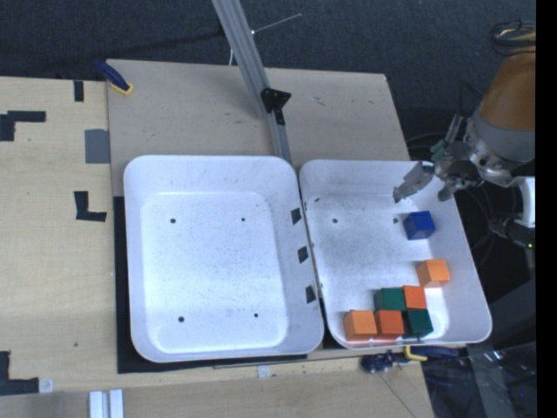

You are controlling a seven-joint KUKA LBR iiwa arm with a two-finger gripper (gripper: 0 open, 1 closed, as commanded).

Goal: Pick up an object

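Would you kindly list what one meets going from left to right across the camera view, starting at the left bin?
Left bin → right bin → orange block at the bin's near edge → blue block → end effector → orange band on the arm.

Two bins sit side by side on the bench, the left bin touching the right bin. In the right bin, one block lies near its right edge, another block nearer the front, and a cluster of blocks fills its front right corner.
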